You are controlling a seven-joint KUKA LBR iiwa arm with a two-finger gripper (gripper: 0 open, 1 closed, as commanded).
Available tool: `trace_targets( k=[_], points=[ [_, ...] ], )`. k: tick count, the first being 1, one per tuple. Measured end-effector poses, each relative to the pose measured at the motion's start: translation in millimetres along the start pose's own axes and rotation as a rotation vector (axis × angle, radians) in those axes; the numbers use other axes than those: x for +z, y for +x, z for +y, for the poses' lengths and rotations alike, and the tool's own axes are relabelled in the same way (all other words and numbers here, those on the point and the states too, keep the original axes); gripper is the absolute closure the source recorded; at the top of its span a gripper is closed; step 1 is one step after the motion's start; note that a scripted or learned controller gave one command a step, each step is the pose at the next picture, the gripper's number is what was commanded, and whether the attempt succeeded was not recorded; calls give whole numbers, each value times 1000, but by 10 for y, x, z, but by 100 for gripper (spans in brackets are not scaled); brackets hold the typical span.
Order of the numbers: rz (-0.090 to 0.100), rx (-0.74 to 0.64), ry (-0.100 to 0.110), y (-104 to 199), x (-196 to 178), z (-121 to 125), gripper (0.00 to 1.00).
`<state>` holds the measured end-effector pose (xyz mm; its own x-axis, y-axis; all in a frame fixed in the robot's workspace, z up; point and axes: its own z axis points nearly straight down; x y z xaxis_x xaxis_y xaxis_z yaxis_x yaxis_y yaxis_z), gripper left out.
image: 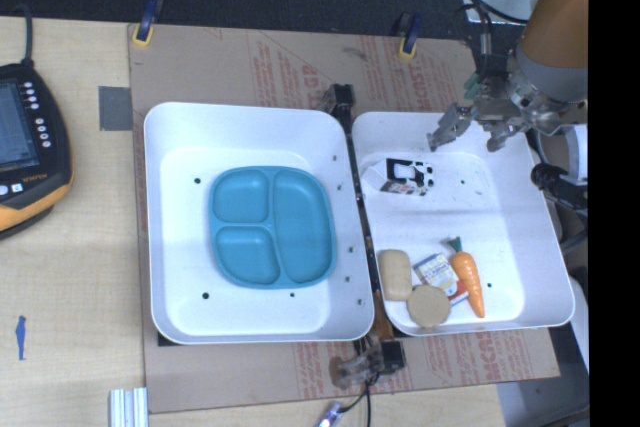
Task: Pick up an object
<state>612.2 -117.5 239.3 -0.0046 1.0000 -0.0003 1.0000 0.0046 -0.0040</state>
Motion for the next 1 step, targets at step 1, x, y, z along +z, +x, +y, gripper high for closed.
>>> trace_targets(
  k=[1],
  points=[
    [-1, -1, -6, 123, 1173, 101, 0]
  ],
)
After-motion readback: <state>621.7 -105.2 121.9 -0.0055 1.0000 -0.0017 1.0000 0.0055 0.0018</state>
